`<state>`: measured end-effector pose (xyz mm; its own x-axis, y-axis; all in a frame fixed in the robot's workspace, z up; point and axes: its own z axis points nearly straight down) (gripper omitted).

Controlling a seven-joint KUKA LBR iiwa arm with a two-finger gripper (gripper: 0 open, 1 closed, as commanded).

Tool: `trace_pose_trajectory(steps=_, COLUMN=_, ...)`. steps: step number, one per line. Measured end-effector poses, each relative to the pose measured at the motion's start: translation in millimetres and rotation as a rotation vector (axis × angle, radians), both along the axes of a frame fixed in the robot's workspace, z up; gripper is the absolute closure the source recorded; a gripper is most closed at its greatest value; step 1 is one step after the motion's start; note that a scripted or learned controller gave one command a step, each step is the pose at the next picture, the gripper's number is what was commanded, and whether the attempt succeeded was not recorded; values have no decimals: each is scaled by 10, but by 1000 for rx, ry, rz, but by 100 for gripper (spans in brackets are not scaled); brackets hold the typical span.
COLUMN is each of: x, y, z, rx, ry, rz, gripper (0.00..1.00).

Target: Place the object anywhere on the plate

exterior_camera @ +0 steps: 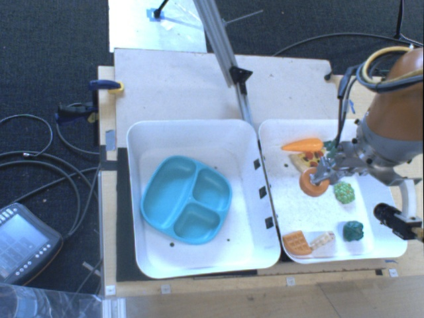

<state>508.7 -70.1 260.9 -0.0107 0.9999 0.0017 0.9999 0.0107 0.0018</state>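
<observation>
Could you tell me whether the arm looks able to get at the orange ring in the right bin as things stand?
Probably yes: the end effector hangs right at the orange ring, with nothing lying over it; the carrot and green ball sit apart.

Toy-crowded right bin point(371, 247); bare floor around plate point(186, 199) in left bin point(149, 138).

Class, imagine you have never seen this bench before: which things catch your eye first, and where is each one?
The bright blue three-compartment plastic plate stands out first, alone in the left white bin. Next comes the grey arm's gripper, low over the right white bin, right at an orange ring-shaped toy. Around it lie an orange toy carrot, a light green knobbly ball and a dark green lump.
</observation>
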Motion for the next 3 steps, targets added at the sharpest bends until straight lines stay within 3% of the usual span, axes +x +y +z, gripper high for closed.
trace_pose_trajectory(steps=2, x=71, y=1128, z=-46, rx=1, ry=0, rz=2, gripper=100)
trace_pose_trajectory(steps=3, x=272, y=1603, z=-115, rx=0, ry=-1, rz=0, gripper=100)
